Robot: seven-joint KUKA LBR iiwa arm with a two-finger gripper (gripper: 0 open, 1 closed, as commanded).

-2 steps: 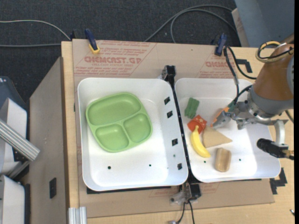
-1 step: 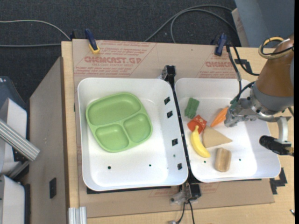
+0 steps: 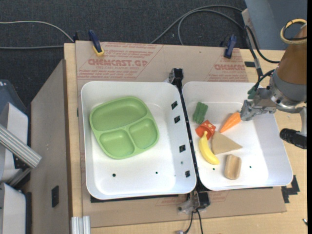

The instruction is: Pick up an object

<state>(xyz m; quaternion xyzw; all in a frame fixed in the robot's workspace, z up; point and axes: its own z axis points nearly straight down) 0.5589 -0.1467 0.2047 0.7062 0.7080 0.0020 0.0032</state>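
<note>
Right now I see the grey arm (image 3: 292, 65) with its orange band reaching in from the right, and the two-finger gripper (image 3: 249, 109) sits low over the right-hand shallow white bin (image 3: 273, 145), near that bin's far right part. Whether it is open or closed I cannot tell from this angle. The orange plastic carrot (image 3: 230, 122) lies tilted just beside the gripper, its thick end toward the tool, so close that I cannot tell whether they touch.

Nearer the right bin's left wall lies a small dark green block (image 3: 200, 112), and just in front of it a red and orange pepper-like toy (image 3: 205, 129). The yellow plastic banana (image 3: 208, 151) curves along below that, touching or nearly touching a tan wedge-shaped piece (image 3: 225, 144) in the middle of the bin. Close to the bin's near edge rests a light brown bread-roll-shaped toy (image 3: 232, 166).

The left-hand white bin (image 3: 97, 177) carries a pale green divided plastic plate (image 3: 124, 127) with three compartments, lying toward its far left part. Both bins rest on a brown cardboard sheet (image 3: 122, 57) with red lettering, held at its far edge by two blue clamps (image 3: 96, 43).
</note>
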